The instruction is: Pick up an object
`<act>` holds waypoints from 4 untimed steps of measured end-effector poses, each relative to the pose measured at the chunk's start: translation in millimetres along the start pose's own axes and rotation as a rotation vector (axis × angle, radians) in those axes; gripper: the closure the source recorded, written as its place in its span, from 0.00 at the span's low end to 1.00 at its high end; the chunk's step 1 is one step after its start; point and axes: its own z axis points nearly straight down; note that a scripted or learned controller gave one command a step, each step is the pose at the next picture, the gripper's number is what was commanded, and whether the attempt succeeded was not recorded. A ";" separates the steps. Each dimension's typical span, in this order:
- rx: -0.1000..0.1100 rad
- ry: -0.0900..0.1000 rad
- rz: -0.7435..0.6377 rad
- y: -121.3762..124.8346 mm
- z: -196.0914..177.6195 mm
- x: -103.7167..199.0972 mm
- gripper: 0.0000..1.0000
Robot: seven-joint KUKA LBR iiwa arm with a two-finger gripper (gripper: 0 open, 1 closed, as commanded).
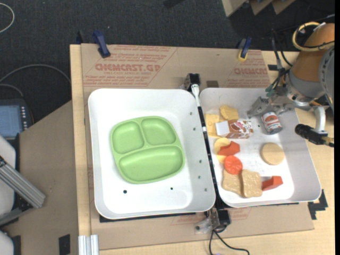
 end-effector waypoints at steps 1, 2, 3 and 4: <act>0.002 -0.013 0.007 -38.5 -21.8 1.6 0.00; -0.002 -0.004 0.001 -23.7 -0.5 -1.0 0.00; -0.004 -0.015 0.004 -25.1 -11.4 -6.0 1.00; -0.004 -0.014 0.002 -5.2 -8.3 44.5 1.00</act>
